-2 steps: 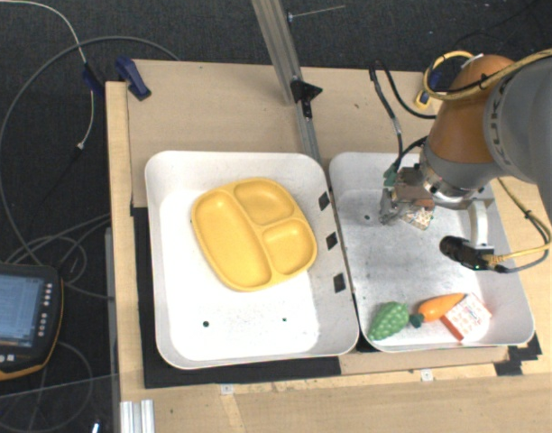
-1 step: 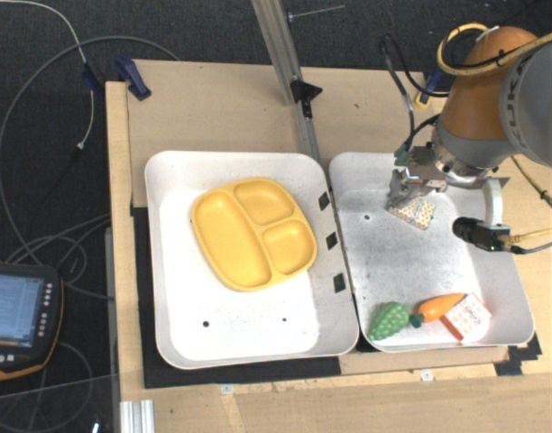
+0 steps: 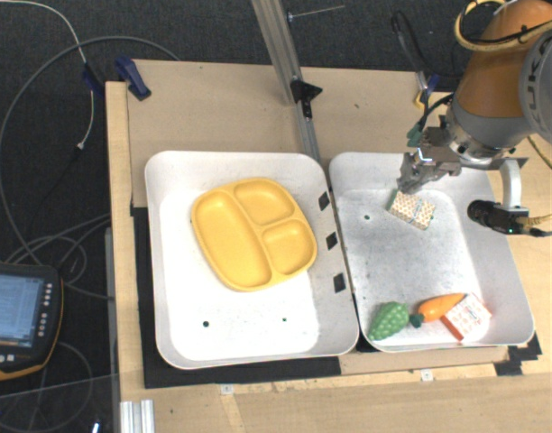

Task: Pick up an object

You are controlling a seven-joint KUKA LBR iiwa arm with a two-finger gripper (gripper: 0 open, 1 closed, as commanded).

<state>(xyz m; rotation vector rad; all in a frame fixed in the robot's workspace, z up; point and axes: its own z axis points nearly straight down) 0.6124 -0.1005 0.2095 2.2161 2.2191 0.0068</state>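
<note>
Lying at right bin's (image 3: 501, 269) near edge: green plastic broccoli (image 3: 390, 320), orange carrot (image 3: 438, 306), small red-and-white carton (image 3: 468, 317).
Left bin (image 3: 168, 269) centre: yellow three-compartment plastic plate (image 3: 253, 232).
Right bin's far edge: patterned white packet (image 3: 412, 209) pinched under two-finger gripper (image 3: 417, 180).

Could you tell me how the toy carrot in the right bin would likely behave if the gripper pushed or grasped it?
The carrot looks rounded and tapered, so it may roll or pivot. It lies against the small box and near the green toy, so a push would probably move those too. Its smooth-looking skin might slip.
</note>
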